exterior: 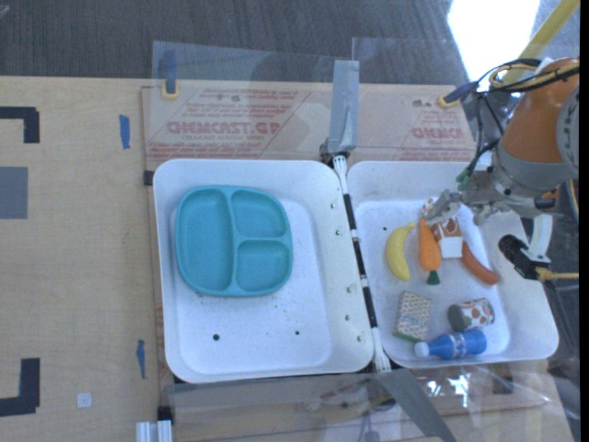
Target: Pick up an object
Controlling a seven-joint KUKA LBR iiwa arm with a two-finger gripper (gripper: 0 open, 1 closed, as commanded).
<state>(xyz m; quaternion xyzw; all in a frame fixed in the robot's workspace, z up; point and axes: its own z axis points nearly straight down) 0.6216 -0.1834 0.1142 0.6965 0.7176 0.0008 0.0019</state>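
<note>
Nearest the camera, a blue bottle (453, 344) lies on its side along the front wall of the right bin (534, 337). Up at that bin's far right, the end effector (445, 210) hangs low over the toys, at the end of the grey arm with its orange band (541, 129); whether its fingers are spread or closed cannot be told, and nothing is plainly seen between them. Just below it sit an orange carrot (429, 247) and a small white-and-red box (450, 242), touching each other. A banana (398, 251) lies just left of the carrot, and an orange sausage (479, 263) slants to the right of the box. Further toward the front, a patterned square packet (413, 315) lies beside a small can (471, 315) on its side, both just behind the bottle. The left bin (248, 339) holds a teal divided plate (233, 240) in its far left part. Both bins rest on the wooden surface (74, 274).
</note>
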